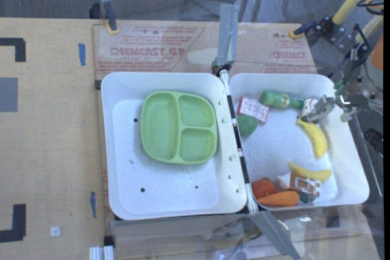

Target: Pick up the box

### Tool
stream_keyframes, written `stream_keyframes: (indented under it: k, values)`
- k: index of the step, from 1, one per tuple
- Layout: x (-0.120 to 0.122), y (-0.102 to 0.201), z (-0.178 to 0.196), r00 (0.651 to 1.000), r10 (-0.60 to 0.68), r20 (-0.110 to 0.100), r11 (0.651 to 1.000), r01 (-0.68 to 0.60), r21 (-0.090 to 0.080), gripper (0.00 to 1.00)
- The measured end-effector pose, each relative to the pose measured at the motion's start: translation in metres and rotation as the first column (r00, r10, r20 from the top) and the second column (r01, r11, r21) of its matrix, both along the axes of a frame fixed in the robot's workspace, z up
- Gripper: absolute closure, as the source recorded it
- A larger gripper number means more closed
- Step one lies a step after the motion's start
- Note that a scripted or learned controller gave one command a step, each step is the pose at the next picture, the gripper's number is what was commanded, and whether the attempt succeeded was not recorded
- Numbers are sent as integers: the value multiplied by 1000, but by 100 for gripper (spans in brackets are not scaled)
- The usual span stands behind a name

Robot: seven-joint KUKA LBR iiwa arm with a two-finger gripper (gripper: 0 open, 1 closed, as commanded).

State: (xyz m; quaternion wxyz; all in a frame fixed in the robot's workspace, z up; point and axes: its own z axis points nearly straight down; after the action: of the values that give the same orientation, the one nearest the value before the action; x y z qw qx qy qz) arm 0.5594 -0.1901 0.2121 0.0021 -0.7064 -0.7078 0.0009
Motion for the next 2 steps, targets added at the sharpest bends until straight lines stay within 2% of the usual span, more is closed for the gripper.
stream_keyframes:
  k: [1,2]
  values:
    - [-80,49,-100,997,78,1,997,-78,0,0]
    - [-71,63,-22,960,280,4,960,-280,-2,0]
